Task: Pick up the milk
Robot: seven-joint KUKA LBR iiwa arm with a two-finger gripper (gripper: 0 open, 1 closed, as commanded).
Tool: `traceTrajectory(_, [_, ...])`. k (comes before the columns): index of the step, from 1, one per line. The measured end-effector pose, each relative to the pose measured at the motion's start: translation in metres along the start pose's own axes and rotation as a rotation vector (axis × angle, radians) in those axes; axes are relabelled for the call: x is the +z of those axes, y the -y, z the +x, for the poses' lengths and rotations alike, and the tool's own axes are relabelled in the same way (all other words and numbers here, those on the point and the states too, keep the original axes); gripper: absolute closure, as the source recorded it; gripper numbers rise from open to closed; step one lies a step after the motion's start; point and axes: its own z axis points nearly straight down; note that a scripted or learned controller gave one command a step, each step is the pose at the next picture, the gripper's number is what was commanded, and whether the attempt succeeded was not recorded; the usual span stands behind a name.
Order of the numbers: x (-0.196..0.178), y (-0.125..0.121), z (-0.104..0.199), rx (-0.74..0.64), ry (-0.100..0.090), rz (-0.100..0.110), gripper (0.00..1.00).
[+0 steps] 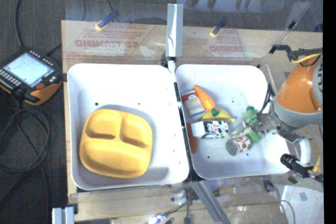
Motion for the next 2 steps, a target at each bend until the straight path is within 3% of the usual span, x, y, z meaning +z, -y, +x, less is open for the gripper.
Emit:
traceTrajectory(1, [-0.009, -0.001, 0.001, 0.000, -0.002, -0.002, 1.00])
traceTrajectory(2, [-0.091, -0.040, 0.049, 0.029, 0.003, 0.003, 1.00])
